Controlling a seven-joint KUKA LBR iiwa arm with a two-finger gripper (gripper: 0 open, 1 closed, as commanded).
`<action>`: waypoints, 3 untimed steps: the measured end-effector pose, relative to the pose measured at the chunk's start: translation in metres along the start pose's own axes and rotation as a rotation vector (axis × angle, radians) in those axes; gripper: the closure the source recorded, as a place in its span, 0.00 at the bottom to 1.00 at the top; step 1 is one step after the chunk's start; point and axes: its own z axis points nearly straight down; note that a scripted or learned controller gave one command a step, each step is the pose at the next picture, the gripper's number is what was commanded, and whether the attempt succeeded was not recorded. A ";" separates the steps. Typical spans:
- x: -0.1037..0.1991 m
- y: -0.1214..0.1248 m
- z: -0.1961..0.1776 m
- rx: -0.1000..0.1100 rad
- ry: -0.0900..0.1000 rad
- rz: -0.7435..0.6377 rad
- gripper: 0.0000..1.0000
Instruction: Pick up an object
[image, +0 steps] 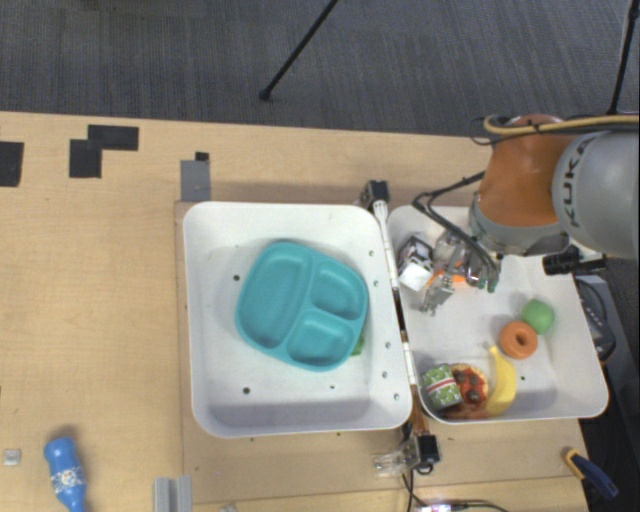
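Observation:
My gripper (436, 288) hangs low over the back left part of the right bin (580, 395), below the grey arm and its orange band (520, 180). A small white object (412, 272) lies just to its left, and a bit of orange shows by the gripper's tip. I cannot tell whether anything is held. Toward the bin's front right lie a green ball (539, 316), an orange ring (518, 340) and a yellow banana (504, 380). A green and red toy (450, 388) lies at the front left corner.
A teal divided plate (303, 305) lies tilted in the left bin (215, 400), with something green under its right edge. A blue bottle (64, 472) lies on the bench at the front left. Cables run above the right bin.

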 end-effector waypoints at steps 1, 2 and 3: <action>-0.025 0.012 0.001 0.005 0.008 0.026 0.00; 0.058 -0.012 -0.001 0.000 0.000 -0.031 0.00; 0.014 0.001 0.000 0.003 0.002 -0.270 0.00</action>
